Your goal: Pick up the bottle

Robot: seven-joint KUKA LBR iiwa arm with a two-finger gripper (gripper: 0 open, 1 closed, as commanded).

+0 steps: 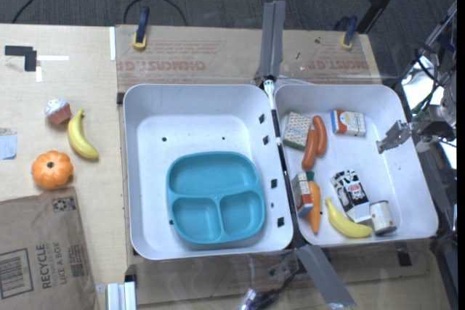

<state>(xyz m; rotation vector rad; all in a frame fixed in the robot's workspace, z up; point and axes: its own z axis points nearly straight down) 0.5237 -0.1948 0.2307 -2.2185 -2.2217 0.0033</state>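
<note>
white left bin point(145, 156) with teal tray point(215, 197), right bin point(407, 178) with bottle point(352, 194), banana point(344, 221), end effector point(396, 134) grip perhaps open, cannot tell

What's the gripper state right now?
Gripper: at the right bin's right edge, nothing between its fingers; open or shut cannot be told. Bottle lies untouched.

The arm point(443, 69) at three o'clock is cut off by the edge. Its gripper point(394, 136) is too small to read. The paper bag point(40, 250) at eight o'clock runs off the frame.
</note>
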